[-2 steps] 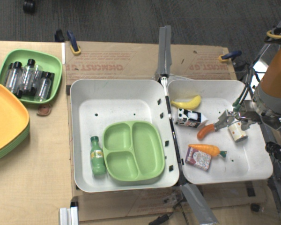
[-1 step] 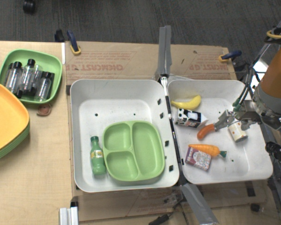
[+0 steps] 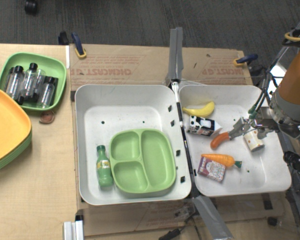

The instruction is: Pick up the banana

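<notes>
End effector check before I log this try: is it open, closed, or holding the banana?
End effector: cannot be told whether open or closed. It sits over the right bin, apart from the banana, which lies in the bin.

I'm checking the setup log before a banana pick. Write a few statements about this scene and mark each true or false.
1. The banana lies in the right bin. True.
2. The green tray sits in the right bin. False: it is in the left bin.
3. The gripper holds the banana. False: the banana lies apart from it.
4. A green bottle lies beside the green tray. True.
</notes>
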Tool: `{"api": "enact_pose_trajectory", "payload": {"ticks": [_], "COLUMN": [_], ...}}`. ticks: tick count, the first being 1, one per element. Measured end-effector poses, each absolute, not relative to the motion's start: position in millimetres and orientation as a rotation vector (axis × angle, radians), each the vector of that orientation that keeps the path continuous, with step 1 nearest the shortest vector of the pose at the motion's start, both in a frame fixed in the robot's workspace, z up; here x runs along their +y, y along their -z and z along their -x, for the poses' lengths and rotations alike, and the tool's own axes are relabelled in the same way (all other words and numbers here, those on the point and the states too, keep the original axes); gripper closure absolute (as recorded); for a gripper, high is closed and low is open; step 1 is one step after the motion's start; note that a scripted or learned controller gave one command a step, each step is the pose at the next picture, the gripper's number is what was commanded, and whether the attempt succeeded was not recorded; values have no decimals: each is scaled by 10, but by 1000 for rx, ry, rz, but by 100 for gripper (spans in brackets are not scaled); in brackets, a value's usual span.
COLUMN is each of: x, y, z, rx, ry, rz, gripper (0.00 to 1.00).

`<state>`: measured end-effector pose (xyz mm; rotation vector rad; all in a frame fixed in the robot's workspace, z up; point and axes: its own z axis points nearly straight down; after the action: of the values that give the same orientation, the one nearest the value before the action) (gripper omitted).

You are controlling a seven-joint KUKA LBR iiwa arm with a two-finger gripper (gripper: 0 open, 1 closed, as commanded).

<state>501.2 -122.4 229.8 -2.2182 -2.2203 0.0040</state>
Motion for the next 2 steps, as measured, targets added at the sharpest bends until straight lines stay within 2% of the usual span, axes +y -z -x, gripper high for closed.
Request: {"api": "enact_pose_trajectory", "payload": {"ticks": [1,2], "x": [-1703,-1703], "y": [-2052,-2053], "z": [-4840,-4840], "rx": [-2180,-2181], "ry": [-4,-4], "rz": [2257,2257], "gripper": [0,0]}}
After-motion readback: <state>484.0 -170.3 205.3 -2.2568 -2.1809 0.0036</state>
